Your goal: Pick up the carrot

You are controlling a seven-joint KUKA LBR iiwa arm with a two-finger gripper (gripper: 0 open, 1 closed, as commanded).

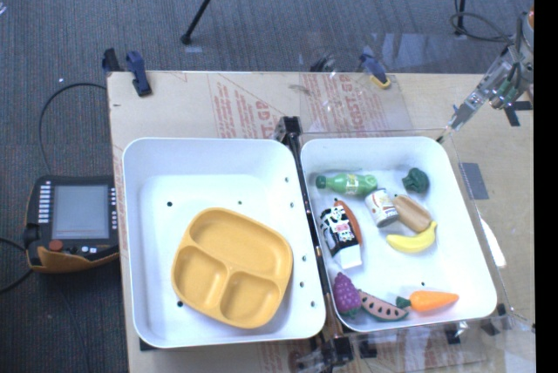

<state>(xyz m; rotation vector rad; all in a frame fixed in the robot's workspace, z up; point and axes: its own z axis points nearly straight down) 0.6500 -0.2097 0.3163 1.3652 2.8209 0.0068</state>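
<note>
Dark grey carpet surrounds a bench topped with printed cardboard (218, 101), and tripod legs stand on the floor behind it. Two shallow white bins sit side by side on the bench. The left bin (148, 179) holds a yellow divided tray (232, 265). The right bin (462, 223) holds the toy foods. The carrot (431, 301) lies on its side near the front right corner of that bin, orange body pointing right, green top pointing left and just beside a watermelon slice (382, 307). A bunch of purple grapes (346, 293) lies left of the slice. Further back are a banana (412, 240), a green bottle (347, 183), a milk carton with cow markings (339, 232) and a broccoli piece (416, 180). The gripper (460, 115) is at the upper right, above the bench behind the right bin's far corner, well apart from the carrot (whether it is open or closed cannot be judged at this size). A handheld control pendant (74, 219) rests on the floor to the left.
</note>
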